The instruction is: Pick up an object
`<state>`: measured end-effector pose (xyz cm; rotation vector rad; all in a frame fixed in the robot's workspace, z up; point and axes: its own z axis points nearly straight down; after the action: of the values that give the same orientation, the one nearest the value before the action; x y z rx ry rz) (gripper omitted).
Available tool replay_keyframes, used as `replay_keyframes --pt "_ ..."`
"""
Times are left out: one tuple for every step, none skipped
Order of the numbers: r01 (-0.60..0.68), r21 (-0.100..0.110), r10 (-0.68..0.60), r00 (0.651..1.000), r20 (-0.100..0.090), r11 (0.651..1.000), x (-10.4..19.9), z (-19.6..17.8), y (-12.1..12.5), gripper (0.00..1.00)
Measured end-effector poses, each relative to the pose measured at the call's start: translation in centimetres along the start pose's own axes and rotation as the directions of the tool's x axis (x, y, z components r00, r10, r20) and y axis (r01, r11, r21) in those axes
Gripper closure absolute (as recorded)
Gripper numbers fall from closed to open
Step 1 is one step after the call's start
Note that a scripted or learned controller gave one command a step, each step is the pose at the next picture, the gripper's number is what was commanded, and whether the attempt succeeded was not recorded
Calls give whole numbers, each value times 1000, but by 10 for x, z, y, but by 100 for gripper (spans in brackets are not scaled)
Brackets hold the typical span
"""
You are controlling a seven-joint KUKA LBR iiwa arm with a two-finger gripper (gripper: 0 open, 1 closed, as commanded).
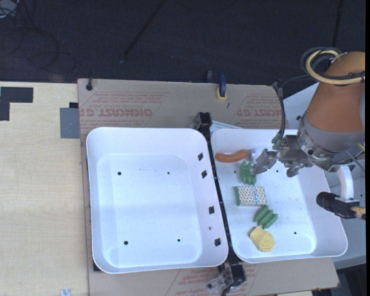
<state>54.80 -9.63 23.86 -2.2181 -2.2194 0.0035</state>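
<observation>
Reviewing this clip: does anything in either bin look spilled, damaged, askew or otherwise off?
Nothing stands out. The right bin holds the orange sausage, a green piece, the checked block, the green pods and the yellow corn, all lying loose inside it. The gripper hangs beside the green piece.

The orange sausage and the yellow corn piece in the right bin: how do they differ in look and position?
The orange sausage is long, thin and smooth, lying crosswise; the yellow corn piece is short, stubby and bumpy. The sausage lies at the bin's far end, just left of the end effector; the corn lies at the near end, away from it. Both rest loose on the floor of the right bin.
</observation>
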Motion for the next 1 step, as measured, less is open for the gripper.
replay_keyframes --pt "-6 12 6 1000 -2 1000 -32 93 -78 0"
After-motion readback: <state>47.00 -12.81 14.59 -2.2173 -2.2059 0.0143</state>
